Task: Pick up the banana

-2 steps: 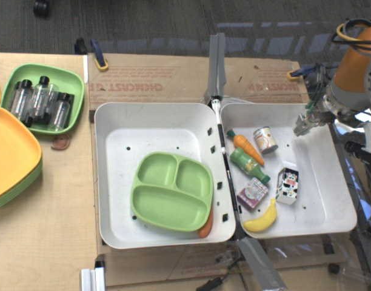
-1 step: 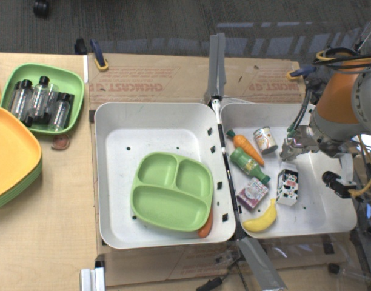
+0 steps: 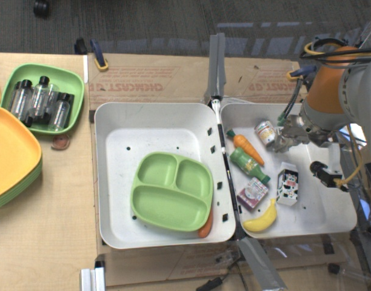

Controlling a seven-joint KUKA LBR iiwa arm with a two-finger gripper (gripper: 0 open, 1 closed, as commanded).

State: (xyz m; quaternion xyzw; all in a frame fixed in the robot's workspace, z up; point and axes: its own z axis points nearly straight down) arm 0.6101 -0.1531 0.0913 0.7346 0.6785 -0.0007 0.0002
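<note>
Yellow banana (image 3: 262, 218) lies curved at right bin's (image 3: 331, 223) front-left corner.

Your arm (image 3: 340, 96) comes in from the right edge of the camera view, up in the top right corner. You can see the grey casing at the far right and the orange band just to its left, curving down toward the wrist. Yellow and blue cables loop over the top of the orange part, and another cable hangs down its left side. Below the band the wrist narrows to a darker grey metal block, angled down and to the left. The gripper (image 3: 284, 139) sits at the lower left end of that block, pointing downward. From this slant you cannot make out its fingertips clearly.
</note>
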